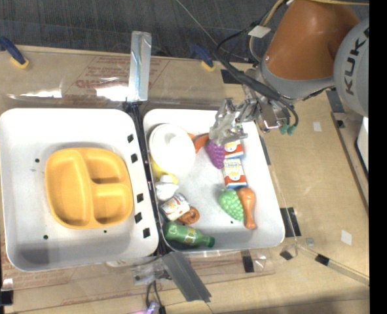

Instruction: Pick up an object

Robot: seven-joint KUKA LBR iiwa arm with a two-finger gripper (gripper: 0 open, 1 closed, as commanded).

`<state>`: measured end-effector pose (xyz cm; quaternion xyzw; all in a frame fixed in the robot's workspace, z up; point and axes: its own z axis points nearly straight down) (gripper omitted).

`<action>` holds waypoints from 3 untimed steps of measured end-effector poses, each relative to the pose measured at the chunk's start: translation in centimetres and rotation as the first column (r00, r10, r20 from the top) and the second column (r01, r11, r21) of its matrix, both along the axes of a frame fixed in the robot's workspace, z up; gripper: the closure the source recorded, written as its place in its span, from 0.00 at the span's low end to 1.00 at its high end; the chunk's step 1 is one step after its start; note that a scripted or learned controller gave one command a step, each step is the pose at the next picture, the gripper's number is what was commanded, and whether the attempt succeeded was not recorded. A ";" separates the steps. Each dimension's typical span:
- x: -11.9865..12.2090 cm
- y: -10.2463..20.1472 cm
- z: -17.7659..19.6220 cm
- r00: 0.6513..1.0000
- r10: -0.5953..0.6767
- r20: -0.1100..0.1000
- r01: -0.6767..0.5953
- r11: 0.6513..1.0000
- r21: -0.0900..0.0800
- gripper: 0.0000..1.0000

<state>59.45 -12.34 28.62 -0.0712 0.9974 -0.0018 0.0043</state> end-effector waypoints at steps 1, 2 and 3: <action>0.1 0.0 1.1 1.000 0.003 0.003 -0.003 1.000 -0.001 1.00; 0.2 0.1 2.3 1.000 0.006 0.008 -0.006 1.000 -0.003 1.00; 0.4 0.1 3.4 1.000 0.009 0.012 -0.009 1.000 -0.005 1.00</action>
